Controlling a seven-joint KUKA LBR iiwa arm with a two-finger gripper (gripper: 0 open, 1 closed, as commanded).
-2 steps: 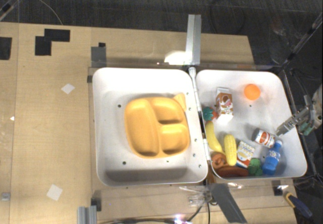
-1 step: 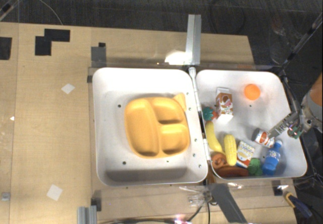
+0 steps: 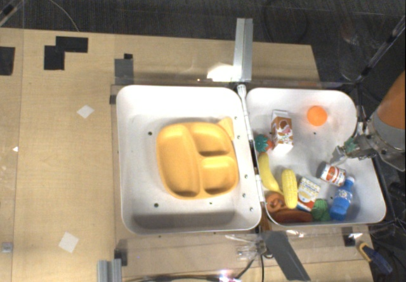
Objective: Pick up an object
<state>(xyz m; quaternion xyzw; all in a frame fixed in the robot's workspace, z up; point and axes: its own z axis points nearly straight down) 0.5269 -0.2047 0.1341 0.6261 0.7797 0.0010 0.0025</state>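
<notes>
— While the pincer point(image 3: 347, 148) hangs low at the right side of the right bin point(image 3: 336, 98), reaching in from the arm's grey wrist at the frame's right edge, we can't tell how it stands or whether it grips anything. It sits just above a small red and white can point(image 3: 333, 174) that lies on its side.

— So which thing do we judge to be the target?

— Likely that can, the nearest item. To do this step well, we would centre over the can and close across its narrow width, since a round can may roll away. A blue bottle point(image 3: 342, 202) lies just beside it and could get nudged.

— What else do we count?

— In the right bin: one orange ball point(image 3: 316, 115), one small carton point(image 3: 281, 129), one teal item point(image 3: 261, 143), one banana point(image 3: 267, 173), one corn cob point(image 3: 289, 187), one small box point(image 3: 307, 189), one green item point(image 3: 321, 209) and one dark red item point(image 3: 289, 214) along the near wall. In the left bin point(image 3: 136, 147): one yellow divided tray point(image 3: 196, 159). Two bins stand side by side on the wooden tabletop point(image 3: 57, 166).
</notes>
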